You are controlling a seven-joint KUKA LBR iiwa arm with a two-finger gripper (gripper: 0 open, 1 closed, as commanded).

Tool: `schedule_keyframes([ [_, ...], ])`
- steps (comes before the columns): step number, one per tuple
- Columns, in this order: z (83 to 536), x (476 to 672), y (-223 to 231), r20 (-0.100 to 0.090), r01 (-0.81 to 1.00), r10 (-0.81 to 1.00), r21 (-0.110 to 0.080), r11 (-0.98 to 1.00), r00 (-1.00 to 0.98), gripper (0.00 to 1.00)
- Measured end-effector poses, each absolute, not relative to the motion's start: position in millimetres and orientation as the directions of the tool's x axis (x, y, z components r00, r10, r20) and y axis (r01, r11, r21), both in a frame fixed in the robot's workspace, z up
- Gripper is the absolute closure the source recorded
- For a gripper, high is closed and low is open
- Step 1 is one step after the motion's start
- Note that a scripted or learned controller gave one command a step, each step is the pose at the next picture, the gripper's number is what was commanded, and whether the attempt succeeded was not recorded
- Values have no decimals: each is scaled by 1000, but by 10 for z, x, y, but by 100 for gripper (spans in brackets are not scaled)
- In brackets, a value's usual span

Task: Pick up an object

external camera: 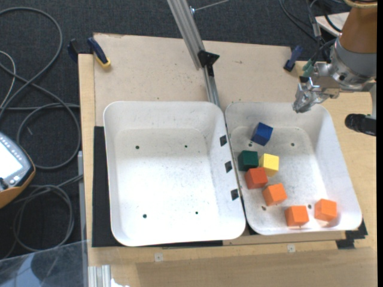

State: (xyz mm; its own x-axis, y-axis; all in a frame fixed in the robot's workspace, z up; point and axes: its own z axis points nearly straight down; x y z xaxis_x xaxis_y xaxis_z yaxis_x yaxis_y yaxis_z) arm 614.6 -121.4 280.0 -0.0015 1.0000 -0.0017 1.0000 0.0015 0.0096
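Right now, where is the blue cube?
The blue cube lies in the right bin, toward its far end, just beyond the green cube and yellow cube.

Two shallow white bins sit side by side on a tan bench. The left bin shows only dark specks on its floor. The right bin holds seven cubes: a blue cube toward the far side, a dark green cube just beside a yellow cube, a red-orange cube touching both, and three orange cubes nearer the front. The gripper hangs over the right bin's far rim, apart from every cube, with nothing between its fingers. A slanted metal rail crosses the bench, and blue clamps grip its far corners.
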Motion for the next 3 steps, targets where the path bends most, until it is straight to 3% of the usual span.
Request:
schedule_keyframes([
  [2, 2704, 6208, -71, 3, 1000, 1000, -3, 7, -7, 100],
  [3, 2727, 6304, 462, 3, 1000, 1000, 2, 7, -7, 100],
])
